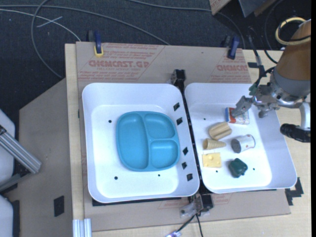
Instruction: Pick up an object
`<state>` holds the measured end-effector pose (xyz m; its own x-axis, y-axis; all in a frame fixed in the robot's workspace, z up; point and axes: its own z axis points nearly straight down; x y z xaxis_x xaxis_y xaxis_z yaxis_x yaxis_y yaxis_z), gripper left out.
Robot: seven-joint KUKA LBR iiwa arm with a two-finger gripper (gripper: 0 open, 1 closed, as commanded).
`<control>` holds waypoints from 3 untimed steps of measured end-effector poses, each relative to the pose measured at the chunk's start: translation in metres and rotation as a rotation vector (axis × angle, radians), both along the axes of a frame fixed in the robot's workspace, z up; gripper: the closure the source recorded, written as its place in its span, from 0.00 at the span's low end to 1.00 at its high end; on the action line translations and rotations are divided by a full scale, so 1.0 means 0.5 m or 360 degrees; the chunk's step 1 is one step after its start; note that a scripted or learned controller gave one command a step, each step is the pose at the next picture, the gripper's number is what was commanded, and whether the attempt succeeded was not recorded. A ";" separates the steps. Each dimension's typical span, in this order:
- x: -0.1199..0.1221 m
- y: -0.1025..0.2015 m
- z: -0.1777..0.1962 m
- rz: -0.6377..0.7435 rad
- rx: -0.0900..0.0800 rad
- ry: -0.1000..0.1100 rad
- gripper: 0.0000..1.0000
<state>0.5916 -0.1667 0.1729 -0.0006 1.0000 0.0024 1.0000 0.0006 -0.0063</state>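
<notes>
A grey robot arm (295,63) with an orange band reaches in from the right over a tabletop (59,132) bearing two shallow white bins side by side. The claw (243,108) hangs low over the upper part of the right bin (276,152), its tip just above a small red, white and blue item (231,115) lying near the bin's middle; whether the claw is released or clenched cannot be told from this angle, and nothing can be seen between its tips. Below that item, the right bin holds a loose cluster of small objects: a tan bread-like roll (219,130), a tan cone-shaped piece (214,144) just beneath it, a grey and white cylinder (243,143) lying on its side to their right, a yellow square block (212,160) toward the bin's lower left, and a dark green lump (238,167) beside it near the lower edge. None of these pieces touches the claw. The left bin (98,112) carries a single blue divided plate (147,140) with three compartments, resting flat at its centre. Blue clamps (98,42) grip a cardboard sheet (148,58) at the far edge of the tabletop, and thin cables (54,14) loop across the dark floor beyond.
</notes>
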 end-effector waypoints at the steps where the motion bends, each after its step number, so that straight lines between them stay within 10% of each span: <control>1: -0.002 0.021 -0.112 0.0000 0.0001 0.0000 0.00; 2: 0.002 0.020 -0.082 -0.0001 -0.0002 -0.0012 1.00; 3: -0.011 0.018 0.040 0.0000 -0.0007 -0.0022 1.00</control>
<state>0.5863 -0.1579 0.1928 -0.0005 1.0000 -0.0018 1.0000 0.0005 0.0072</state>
